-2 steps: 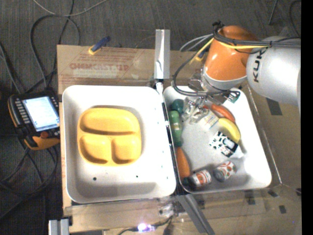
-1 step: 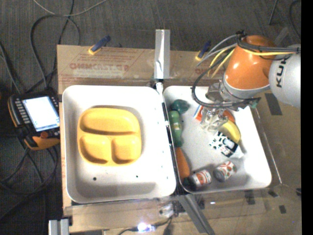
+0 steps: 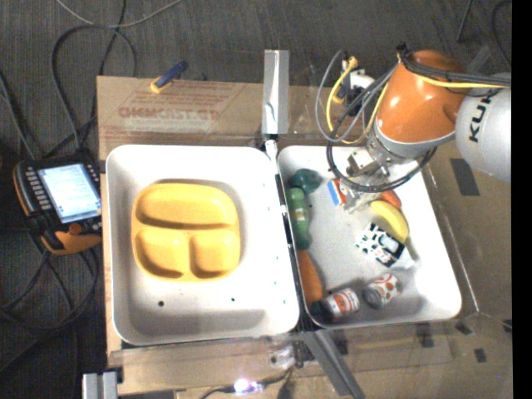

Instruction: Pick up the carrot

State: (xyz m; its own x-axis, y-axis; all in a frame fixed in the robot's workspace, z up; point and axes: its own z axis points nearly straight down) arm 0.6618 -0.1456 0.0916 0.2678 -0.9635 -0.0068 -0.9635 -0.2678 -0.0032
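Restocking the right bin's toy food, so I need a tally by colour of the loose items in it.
Green: 2, dark green round vegetable, green cucumber
Orange: 1, orange carrot
Yellow: 1, yellow banana
Red-and-white: 2, small can, spotted cup
Black-and-white: 1, patterned packet
Total: 7

Yellow divided tray [image 3: 188, 228] in left bin [image 3: 120, 223]; banana [image 3: 391, 220], green bottle [image 3: 298, 212] in right.

Carrot [image 3: 310, 278] lies along right bin's [image 3: 445, 285] left wall; jaws apparently near banana [image 3: 391, 219].
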